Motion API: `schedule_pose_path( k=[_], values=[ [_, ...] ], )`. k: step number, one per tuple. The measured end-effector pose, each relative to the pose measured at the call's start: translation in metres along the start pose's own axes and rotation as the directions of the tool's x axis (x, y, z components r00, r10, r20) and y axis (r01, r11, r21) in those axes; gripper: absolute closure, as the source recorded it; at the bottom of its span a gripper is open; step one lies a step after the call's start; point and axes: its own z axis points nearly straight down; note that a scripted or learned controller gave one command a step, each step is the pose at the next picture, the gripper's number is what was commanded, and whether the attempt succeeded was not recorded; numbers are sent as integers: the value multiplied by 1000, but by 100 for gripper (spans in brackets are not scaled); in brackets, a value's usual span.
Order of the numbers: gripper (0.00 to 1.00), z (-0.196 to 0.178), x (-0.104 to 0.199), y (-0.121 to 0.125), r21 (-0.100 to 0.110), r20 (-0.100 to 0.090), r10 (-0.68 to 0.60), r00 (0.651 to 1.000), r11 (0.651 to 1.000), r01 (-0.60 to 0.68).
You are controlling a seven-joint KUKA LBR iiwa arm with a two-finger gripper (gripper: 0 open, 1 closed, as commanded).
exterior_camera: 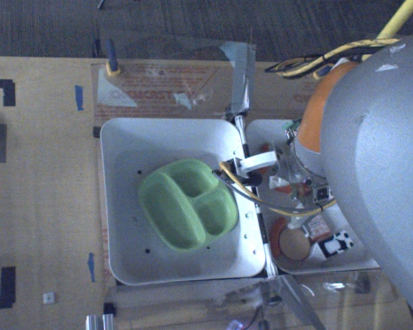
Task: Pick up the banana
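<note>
Arm (pixel 372 163) is hanging over right bin (pixel 261 133); jaws state: can't tell, wrist is blocking. Banana isn't identifiable. Judgement: locate it w/ clear view before descending, avoiding green tray (pixel 187 203).

Camera position: one fixed camera, up above the bench (pixel 41 205), and we're looking down on it at a slant.
Centre of frame: the left white bin (pixel 124 150), with the green divided tray (pixel 186 205) inside it sitting near the middle of the picture.
Right of that bin: the second white bin (pixel 358 256), partly covered by the grey arm (pixel 378 157), which looms large and blurred, so it sits nearest the lens.
Beyond that bin: the cardboard sheet (pixel 158 88), then dark carpet (pixel 193 9) along the top edge.
Left of that bin: open bench with black corner marks (pixel 3 91).
Distance: close enough that both bins span most of the frame.
</note>
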Motion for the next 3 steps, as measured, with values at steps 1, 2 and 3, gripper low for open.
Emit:
schedule_pose_path(
  k=[1,2,3],
  values=[
    [0,1,-40,6,1,2,-416,909,909,416],
    [0,1,-28,-53,-1,1,1,1000,1000,-1],
    [0,-31,-41,28,-1,0,-35,999,999,35]
  ],
)
